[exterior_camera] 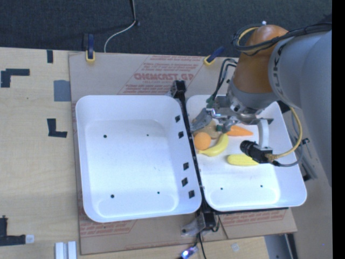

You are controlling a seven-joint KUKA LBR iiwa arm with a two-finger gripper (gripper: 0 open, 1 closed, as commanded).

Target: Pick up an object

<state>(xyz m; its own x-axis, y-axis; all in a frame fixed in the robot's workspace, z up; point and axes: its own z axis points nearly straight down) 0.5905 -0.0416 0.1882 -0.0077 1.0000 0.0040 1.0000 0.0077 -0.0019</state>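
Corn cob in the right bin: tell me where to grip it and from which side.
Grip the corn cob at its middle, coming straight down, fingers closing across its short width. It lies flat and lengthwise left-right on the right bin floor, with bare floor in front, though a black fitting crowds its far side.

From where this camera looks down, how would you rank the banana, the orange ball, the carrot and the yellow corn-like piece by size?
1. Banana and yellow corn-like piece: look about alike, so no ranking between them.
2. Carrot: partly hidden by the arm, so unsure.
3. Orange ball: smallest.
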